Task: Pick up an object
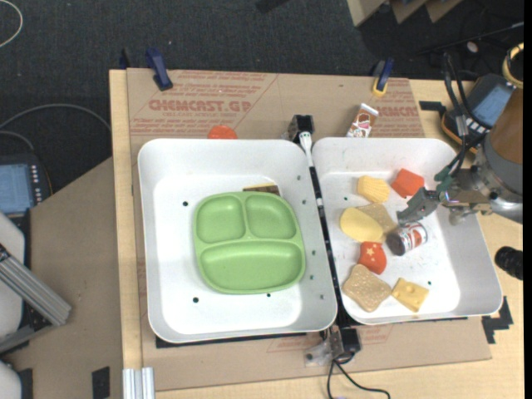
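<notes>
A: Where did the small red-and-white can [408,240] lie?

B: In the right shallow white bin [465,285], just below-left of the claw [418,209], its long axis slanting toward the yellow foam lemon [360,223].

A: And the claw?

B: Directly over it, near touching; whether released or clenched, I couldn't tell.

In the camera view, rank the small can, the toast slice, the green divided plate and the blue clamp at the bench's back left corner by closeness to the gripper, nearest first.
Measured from the gripper:
1. Small can, right bin, just below the gripper.
2. Toast slice, right bin, near its front edge.
3. Green divided plate, middle of the left bin.
4. Blue clamp, bench's back left corner.
</notes>
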Controlling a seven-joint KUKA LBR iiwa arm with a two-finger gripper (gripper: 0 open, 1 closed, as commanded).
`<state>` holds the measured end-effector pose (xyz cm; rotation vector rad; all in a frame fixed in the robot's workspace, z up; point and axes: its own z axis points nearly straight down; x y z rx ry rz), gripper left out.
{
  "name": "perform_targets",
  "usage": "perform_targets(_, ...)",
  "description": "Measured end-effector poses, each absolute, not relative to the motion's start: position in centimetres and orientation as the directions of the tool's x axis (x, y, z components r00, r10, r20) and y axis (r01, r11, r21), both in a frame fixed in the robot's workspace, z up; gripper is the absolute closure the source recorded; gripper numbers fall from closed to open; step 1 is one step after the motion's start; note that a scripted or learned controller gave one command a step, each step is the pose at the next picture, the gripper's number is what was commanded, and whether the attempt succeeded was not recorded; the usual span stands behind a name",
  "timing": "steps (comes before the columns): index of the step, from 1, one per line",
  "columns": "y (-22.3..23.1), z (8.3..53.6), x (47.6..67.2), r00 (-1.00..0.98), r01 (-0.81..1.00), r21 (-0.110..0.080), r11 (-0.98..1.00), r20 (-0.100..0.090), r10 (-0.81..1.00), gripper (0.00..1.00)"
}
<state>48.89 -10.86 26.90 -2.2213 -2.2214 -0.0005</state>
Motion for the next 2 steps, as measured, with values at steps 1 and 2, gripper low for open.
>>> perform_targets(1,-12.8,17.6,54.9,0.000,1.000,-0.002,0.000,0.000,1.000,0.00)
perform_targets(2,-10.5,11.0,52.8,0.000,0.999,0.033,0.001,-0.009,1.000,0.00)
